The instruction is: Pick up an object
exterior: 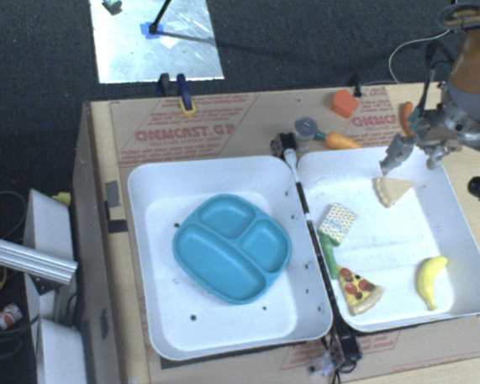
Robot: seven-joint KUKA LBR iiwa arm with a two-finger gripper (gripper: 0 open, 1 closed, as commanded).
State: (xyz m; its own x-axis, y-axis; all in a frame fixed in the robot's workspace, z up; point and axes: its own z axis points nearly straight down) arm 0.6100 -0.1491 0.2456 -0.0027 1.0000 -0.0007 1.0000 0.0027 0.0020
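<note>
Fingers (414, 154) spread wide, gripping nothing, hovering just above the tan wedge (392, 189) in the right bin (463, 233).

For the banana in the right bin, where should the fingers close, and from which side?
Probably across the banana's middle, coming straight down. It lies flat, alone near the right bin's right wall, long axis roughly up-down in view, so fingers should close across its narrow width.

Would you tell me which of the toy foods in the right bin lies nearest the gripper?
The tan wedge at the bin's far end, just below the gripper. The pizza slice and banana lie at the near end.
</note>
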